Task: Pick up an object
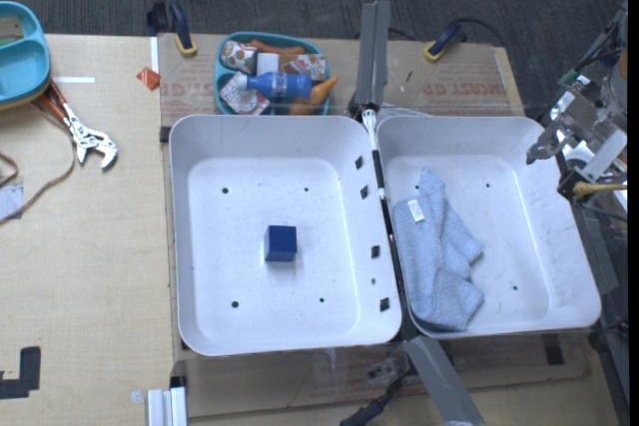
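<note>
While the gripper (559, 155) sits at the right edge of the bench, beyond the right rim of the right bin (559, 314), whether it is released or clenched cannot be told, and nothing shows in its grasp. A blue cube (282, 242) rests near the middle of the left bin (200, 314), well apart from the gripper. A crumpled light-blue cloth (436, 249) lies along the left wall of the right bin, reaching toward its near-left corner.
</note>
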Tool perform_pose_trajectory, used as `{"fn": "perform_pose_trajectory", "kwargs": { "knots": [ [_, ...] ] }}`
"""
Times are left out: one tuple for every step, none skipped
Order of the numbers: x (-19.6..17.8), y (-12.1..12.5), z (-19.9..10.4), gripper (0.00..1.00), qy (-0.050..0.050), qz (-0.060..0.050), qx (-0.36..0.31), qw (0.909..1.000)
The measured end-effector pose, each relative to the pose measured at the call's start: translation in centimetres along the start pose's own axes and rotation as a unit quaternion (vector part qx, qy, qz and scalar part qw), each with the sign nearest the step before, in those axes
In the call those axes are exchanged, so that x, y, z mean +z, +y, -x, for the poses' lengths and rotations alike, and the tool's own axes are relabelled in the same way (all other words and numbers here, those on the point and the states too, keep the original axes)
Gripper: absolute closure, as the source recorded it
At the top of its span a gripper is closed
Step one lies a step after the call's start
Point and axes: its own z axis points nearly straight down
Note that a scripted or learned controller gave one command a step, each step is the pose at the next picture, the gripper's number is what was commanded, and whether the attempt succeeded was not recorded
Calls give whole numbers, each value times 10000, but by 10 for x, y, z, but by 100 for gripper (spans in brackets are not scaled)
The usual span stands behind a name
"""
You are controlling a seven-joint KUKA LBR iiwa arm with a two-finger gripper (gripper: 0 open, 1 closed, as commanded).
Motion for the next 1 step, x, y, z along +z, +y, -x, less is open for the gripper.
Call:
{"fn": "perform_pose_trajectory", "kwargs": {
  "knots": [
    [129, -76, 0, 0, 0, -12, -209, 9998]
  ]
}}
